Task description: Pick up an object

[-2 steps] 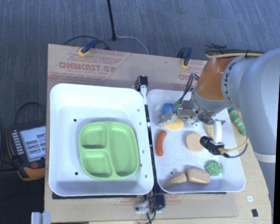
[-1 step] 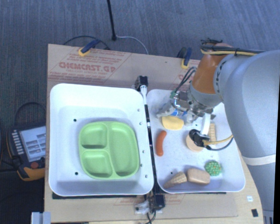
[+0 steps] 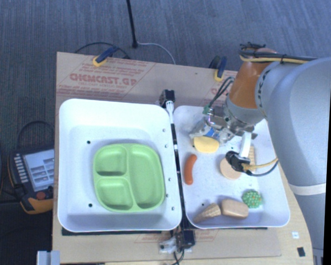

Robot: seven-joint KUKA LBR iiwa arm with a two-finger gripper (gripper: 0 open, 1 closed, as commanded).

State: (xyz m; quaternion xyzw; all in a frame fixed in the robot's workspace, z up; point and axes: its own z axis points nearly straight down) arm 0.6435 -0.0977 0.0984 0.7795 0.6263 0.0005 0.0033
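Camera view, end effector (image 3: 214, 129) low in right bin (image 3: 271, 218), touching yellow piece (image 3: 206, 144)

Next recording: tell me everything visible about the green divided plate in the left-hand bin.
The green divided plate is pale lime green, rounded-square, and looks like moulded plastic. Raised ridges split it into three compartments: two smaller ones stacked on the view's left, one long one on the right. It lies flat, right side up, turned slightly, on the floor of the left white bin, roughly central and toward the near side. Nothing lies in its compartments, and nothing touches it but the bin floor beneath it.
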